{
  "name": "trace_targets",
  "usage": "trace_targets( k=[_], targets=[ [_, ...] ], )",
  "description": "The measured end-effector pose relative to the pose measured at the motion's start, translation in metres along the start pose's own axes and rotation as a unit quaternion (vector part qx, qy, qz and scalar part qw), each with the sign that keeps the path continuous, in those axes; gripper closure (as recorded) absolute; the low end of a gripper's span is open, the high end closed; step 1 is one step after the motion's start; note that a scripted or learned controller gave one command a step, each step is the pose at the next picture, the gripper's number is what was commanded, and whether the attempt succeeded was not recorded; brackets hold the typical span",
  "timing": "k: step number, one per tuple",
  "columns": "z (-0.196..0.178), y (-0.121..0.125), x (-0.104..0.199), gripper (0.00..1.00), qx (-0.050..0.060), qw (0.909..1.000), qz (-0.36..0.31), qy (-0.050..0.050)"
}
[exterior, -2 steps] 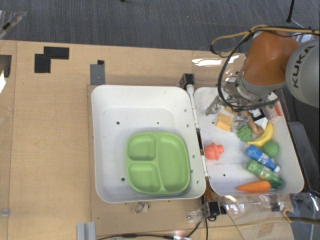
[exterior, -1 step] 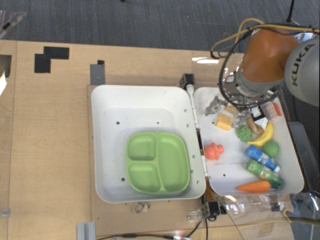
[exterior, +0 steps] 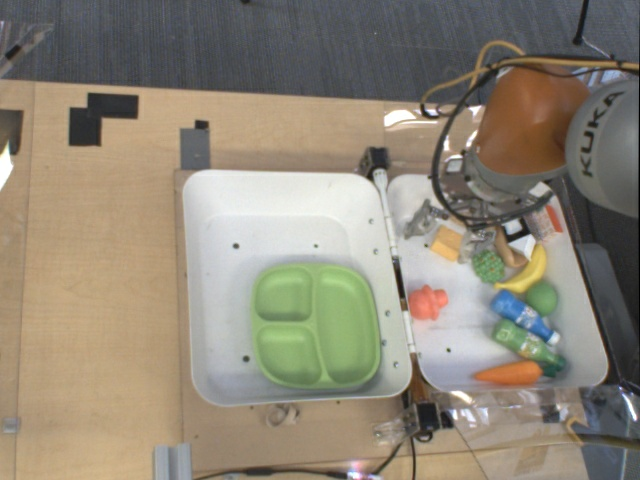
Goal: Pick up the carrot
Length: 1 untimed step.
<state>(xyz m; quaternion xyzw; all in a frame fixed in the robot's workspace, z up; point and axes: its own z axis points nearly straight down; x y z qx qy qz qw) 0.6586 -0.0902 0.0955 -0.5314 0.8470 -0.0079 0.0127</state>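
Approach step: gripper (exterior: 480, 230) hangs over the right bin's (exterior: 440, 353) far end; finger state cannot be told. Next move: travel to the carrot (exterior: 508, 373) at the near edge

A single fixed camera looks down on the table (exterior: 100, 298) from above at a slant, far enough off to take in both white bins: the left bin (exterior: 215, 268) sits near the table's middle and the right bin (exterior: 590, 353) toward its right edge. Dark carpeted floor (exterior: 330, 28) runs beyond the table's far edge. The arm (exterior: 530, 118) reaches in from the right side.
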Motion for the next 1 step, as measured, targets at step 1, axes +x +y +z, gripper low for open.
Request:
trace_targets(
  k=[1],
  targets=[
    [0.0022, 0.0072, 0.0052, 0.00, -0.002, 0.9954, -0.096, 0.001]
  ],
)
